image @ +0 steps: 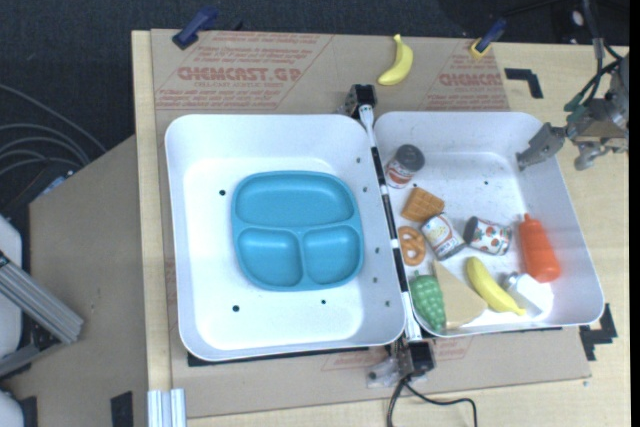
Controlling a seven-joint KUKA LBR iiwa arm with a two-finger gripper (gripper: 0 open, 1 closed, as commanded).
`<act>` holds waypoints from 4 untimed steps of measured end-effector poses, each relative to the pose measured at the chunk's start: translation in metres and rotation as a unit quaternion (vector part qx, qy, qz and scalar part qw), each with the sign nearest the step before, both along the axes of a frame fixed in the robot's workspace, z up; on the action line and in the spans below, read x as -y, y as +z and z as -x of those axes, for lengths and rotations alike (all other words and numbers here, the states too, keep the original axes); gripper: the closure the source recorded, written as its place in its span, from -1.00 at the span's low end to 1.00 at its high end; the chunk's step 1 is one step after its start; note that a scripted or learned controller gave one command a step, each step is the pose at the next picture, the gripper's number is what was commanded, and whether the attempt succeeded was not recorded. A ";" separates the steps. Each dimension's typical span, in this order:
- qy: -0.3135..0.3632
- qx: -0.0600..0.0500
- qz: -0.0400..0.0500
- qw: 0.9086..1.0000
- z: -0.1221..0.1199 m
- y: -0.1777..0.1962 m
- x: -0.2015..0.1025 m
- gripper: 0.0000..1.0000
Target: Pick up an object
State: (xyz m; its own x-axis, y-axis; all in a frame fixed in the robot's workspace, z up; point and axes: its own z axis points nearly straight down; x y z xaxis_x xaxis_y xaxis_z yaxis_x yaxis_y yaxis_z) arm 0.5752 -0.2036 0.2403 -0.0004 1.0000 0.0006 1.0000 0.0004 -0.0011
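You are looking down on a bench [300, 65] bearing two white bins side by side. The left bin [190, 215] holds a blue tray [297, 229] with three compartments, lying near its middle. The right bin [480, 140] carries the clutter you have to pick from: a small can [405, 164] by its left wall toward the far edge, a waffle [422, 204] just in front of it, a pretzel [411, 244] against the left wall, and two small jars lying on their sides, one [441, 235] beside the pretzel and one [488, 235] nearer the middle. An orange bottle [539, 248] lies along the right wall. At the near edge, a green piece [428, 300] sits in the left corner, touching a tan wedge [460, 295], with a banana [489, 284] resting across that wedge and a white item [527, 293] just beside it. A second banana [397, 63] lies on the bench beyond the bins, near the far edge. The gripper [545, 143] hangs over the right bin's far right corner, away from every object; you cannot tell whether its claw is apart or together.
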 end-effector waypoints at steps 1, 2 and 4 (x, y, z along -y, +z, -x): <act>0.000 0.000 0.000 1.000 -0.075 -0.132 -0.031 -1.00; 0.000 0.001 0.001 1.000 -0.092 -0.155 -0.061 -1.00; 0.001 0.002 0.001 1.000 -0.092 -0.145 -0.062 -1.00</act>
State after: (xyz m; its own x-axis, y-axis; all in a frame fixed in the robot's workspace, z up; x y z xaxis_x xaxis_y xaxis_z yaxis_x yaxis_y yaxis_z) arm 0.6674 -0.1421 0.0953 -0.0025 1.0000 -0.0019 1.0000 0.0025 0.0026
